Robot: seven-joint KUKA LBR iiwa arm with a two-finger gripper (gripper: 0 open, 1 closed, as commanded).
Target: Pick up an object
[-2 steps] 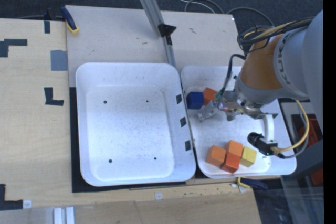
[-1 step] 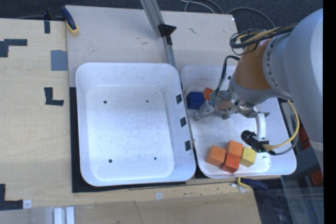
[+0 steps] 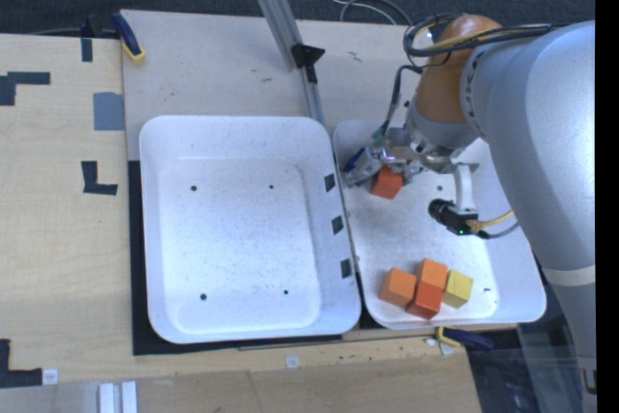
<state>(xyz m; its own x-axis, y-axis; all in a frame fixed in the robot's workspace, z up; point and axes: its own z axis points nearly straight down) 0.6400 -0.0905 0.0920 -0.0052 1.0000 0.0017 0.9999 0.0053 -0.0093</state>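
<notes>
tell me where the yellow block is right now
In the camera view the yellow block lies in the right bin, near its front edge, touching the right side of a cluster of orange blocks.

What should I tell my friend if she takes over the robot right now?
Tool: low over the right bin, with an orange block at its tip; whether it is gripped or lifted can't be told.
Other blocks: a cluster at the bin's near side, an orange block, a second orange one, a red one and a yellow one.
Left bin: beside it.
Left: confirm the grip, then lift.
</notes>
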